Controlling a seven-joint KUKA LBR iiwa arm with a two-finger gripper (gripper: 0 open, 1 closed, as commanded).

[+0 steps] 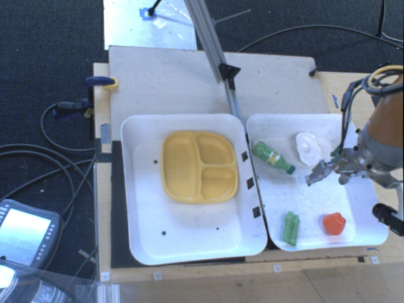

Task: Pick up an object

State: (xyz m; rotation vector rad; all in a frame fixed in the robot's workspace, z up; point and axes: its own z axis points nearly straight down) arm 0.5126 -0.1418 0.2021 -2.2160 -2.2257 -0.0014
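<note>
1. Green bottle lies on its side in the right bin, a little to the left of the claw and well apart from it.
2. It looks light, hard and smooth, so it may roll or slip. I think the middle of its body is the best place to grab.
3. I cannot tell if the claw is apart or together. Nothing shows between its tips.
4. A white crumpled thing sits just above the claw. A red toy and a green block lie below it.
5. A yellow tray rests in the left bin, far off. Nothing blocks the bottle.

Open floor runs down the right bin's middle, bordered by bottle, white object, green block (near front wall) and red piece.
</note>
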